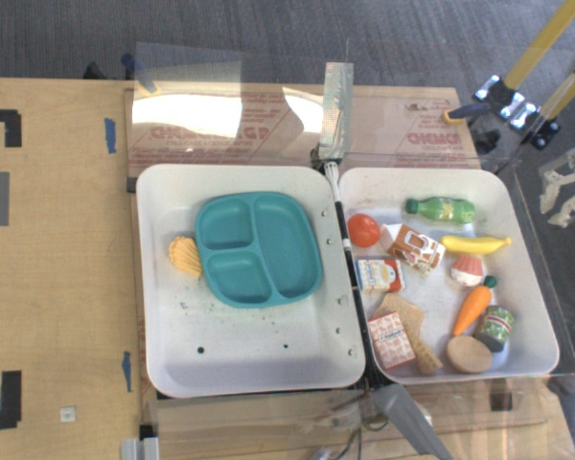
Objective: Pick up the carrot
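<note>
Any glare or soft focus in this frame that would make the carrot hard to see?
Camera view: strong glare on the clear panel behind the bins, none on the carrot, which reads clearly in the right bin; overall image slightly soft, lighting even, shadows faint.

The counter (48, 286) is light wood, with black tape marks (2, 127) and small blue tape pieces (109, 134) on its left part. Behind it, a clear sheet (187, 113) reflects bright light. The floor (268, 12) is grey carpet. A yellow stand (546, 36) is at the upper right.
</note>
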Robot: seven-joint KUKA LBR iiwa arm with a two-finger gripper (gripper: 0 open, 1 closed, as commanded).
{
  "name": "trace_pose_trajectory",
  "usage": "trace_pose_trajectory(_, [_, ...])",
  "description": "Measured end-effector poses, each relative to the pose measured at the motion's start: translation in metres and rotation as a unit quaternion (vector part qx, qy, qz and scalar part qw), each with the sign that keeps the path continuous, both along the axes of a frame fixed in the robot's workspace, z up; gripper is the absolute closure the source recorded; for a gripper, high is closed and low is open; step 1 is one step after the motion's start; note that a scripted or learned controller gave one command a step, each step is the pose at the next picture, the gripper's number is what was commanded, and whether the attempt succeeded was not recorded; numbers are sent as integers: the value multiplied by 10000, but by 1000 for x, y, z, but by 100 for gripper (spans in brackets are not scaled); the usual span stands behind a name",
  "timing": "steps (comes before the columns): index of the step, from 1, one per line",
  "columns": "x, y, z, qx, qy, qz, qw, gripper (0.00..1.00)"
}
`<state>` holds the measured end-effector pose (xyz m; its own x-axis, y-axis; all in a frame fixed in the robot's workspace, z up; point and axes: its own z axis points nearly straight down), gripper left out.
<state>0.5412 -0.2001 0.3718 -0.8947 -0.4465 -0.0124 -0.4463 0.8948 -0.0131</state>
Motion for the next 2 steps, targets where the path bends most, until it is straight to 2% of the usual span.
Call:
trace_pose_trajectory(1, [-17,-23,-1,14,45,845,9964,100])
trace_pose_trajectory(2, [-53,14,-199,55,110,562,9983,100])
